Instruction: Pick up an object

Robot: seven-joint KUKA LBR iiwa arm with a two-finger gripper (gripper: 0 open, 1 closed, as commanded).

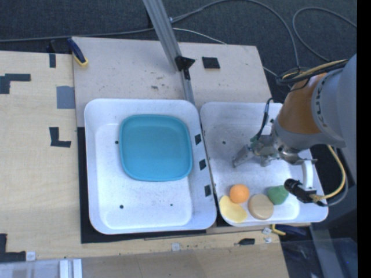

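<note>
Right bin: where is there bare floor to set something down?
Right bin: bare floor along its far side and left wall, left of the end effector. Crowded at the near edge: yellow piece, orange ball, tan piece, green piece.

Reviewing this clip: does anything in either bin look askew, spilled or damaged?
Nothing looks spilled or broken. The blue plate lies flat in the left bin. An orange ball, a yellow piece, a tan piece and a green piece crowd the right bin's near edge; the gripper is above bare floor, away from them.
</note>
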